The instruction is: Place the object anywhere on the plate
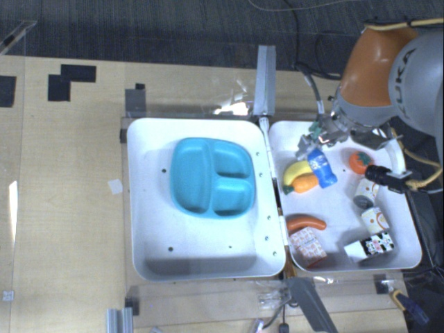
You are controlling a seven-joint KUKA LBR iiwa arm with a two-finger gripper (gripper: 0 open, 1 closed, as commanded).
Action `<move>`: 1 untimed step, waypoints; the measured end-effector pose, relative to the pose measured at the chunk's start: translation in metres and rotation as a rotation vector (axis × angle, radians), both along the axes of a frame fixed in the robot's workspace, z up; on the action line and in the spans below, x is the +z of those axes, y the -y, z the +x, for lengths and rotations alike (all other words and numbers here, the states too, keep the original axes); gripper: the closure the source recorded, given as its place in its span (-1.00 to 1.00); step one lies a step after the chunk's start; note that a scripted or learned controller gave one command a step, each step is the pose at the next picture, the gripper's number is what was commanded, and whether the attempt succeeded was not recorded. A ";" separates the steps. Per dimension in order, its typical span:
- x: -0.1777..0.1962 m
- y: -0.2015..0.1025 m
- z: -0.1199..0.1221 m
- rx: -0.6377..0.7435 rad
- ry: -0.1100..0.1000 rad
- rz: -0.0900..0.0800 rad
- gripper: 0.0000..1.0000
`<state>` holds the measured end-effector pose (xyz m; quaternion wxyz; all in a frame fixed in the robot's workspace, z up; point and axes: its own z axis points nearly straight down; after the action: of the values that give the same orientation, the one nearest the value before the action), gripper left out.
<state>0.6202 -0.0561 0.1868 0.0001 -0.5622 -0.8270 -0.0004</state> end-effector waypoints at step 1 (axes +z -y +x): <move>0.066 0.044 0.011 -0.142 0.001 -0.002 1.00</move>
<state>0.6312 -0.1000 0.2532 -0.0006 -0.6195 -0.7850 0.0001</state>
